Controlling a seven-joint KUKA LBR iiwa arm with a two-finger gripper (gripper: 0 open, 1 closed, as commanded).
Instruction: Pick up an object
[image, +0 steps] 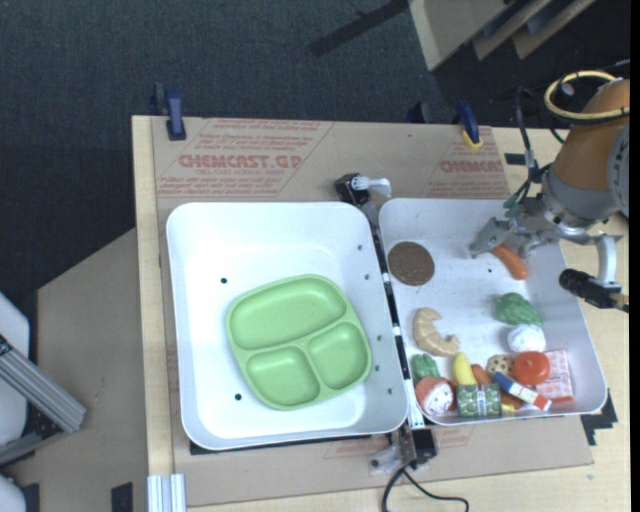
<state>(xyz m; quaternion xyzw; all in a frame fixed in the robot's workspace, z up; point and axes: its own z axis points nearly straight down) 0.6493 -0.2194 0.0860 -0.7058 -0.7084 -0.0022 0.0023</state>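
Camera view shows an orange carrot-like piece (511, 262) lying near the back of the right bin (455, 215), and the gripper (505, 243) sits directly over it, so I take this to be the object being gone for. The fingers reach down to the piece at its near end, but whether they are spread around it, closed on it or merely resting beside it cannot be told from this angle — the metal parts and the orange piece run together. The piece looks to be on the bin floor, not lifted, so the task reads as in its early middle: the approach is made, while the grasp is unconfirmed and the lift is yet to come. Taking the carrot-like piece as the landmark, a round brown disc (411, 263) lies to its left, well apart. In front of it sits a green leafy toy (515, 307) with a white ball (525, 338) just beyond that, and a tan croissant-shaped piece (433, 332) lies in front and to the left. Farthest in front, along the near wall of the bin, small toy foods crowd together, among them a red tomato-like piece (531, 367) and a yellow piece (463, 370). Far to the left, in the left bin (200, 240), rests a green divided tray (298, 341). Behind and to the right of the carrot-like piece rises the arm (590, 150) with its orange band. Nothing stands close enough to the target to hinder a straight lift, in my judgement.
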